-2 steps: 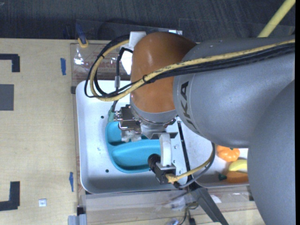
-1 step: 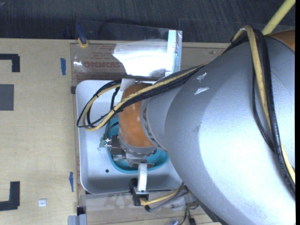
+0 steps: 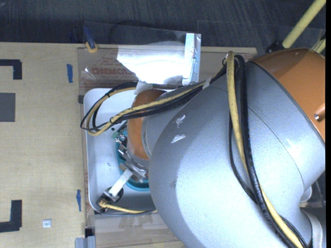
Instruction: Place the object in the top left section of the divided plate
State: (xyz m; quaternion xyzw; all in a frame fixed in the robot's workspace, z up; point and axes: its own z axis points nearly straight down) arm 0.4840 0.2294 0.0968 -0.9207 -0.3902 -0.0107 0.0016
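Note:
My grey arm point(image 3: 222, 154) with its orange band point(image 3: 137, 128) fills the right and middle of the camera view and reaches down into the white bin point(image 3: 98, 159). The gripper point(image 3: 125, 154) hangs low over the bin's middle, mostly covered by the wrist. Below it a thin light-blue sliver of the divided plate point(image 3: 135, 185) pokes out from under the arm. The arm hides the plate's sections and whatever lies on them.
A clear plastic sheet point(image 3: 155, 61) with white glare stands at the bin's far edge. Yellow and black cables point(image 3: 101, 120) loop over the bin's left side. Wooden bench point(image 3: 41, 138) with black marks and blue tape lies to the left.

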